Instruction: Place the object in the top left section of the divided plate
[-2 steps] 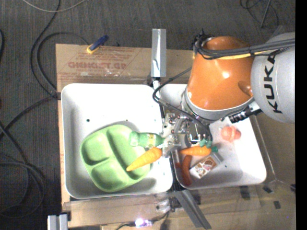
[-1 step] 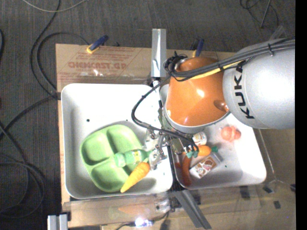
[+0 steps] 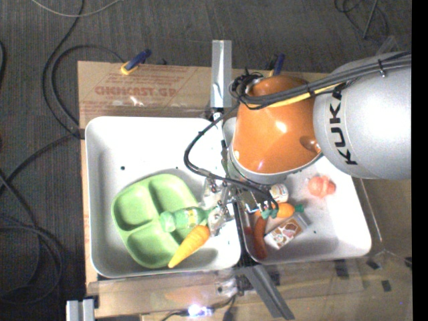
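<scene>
Left white bin [image 3: 134,136], green divided plate [image 3: 150,219], carrot [image 3: 190,243] just left of jaws [image 3: 224,214]

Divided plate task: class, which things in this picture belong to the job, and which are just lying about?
Belongs to the job:
green divided plate
small green bottle
gripper

Just lying about:
toy carrot on the plate's edge
pink toy
small carton
carrot in the right bin
blue clamp

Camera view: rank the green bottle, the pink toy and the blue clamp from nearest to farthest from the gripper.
1. Green bottle: just left of the gripper, on the divided plate.
2. Pink toy: off to the right, in the right bin.
3. Blue clamp: far upper left, on the cardboard.
</scene>
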